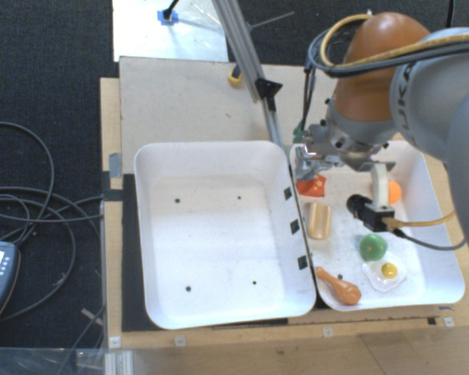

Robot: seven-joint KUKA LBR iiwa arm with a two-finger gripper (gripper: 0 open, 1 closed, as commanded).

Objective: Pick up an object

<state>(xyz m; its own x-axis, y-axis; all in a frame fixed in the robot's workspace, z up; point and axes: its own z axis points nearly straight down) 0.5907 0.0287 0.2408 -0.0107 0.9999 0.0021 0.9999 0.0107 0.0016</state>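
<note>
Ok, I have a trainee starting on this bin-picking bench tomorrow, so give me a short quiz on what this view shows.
1. True or false: the fried egg toy lies in the left bin.
2. Which item lies nearest the gripper? A) drumstick toy B) red object C) green round toy
3. Fill in: the tan cylinder lies in the ___ bin, close to the divider.

Key: 1 false; 2 B; 3 right.
</note>
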